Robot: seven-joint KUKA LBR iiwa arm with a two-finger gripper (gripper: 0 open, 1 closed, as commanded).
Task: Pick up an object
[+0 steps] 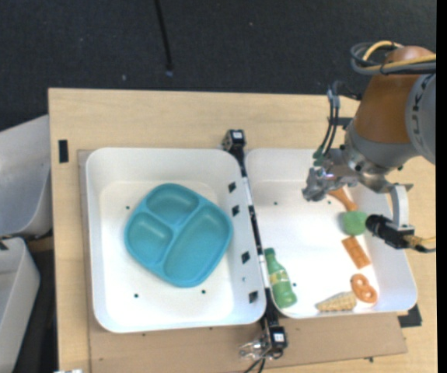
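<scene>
Blue tray (178, 234) left bin, toys right bin.

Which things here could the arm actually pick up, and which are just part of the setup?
Could be picked up, right bin: green bottle, green piece, orange block, orange pretzel shape, tan wedge. Left bin: blue divided tray. The gripper is over the right bin.

Just setup: the two white bins, wooden bench, black clips on the divider.

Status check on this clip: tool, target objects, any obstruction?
Tool low over right bin, upper part, nothing seen in it. Carrot and green piece just beside it. Green bottle against the divider. Blue tray in left bin.
</scene>
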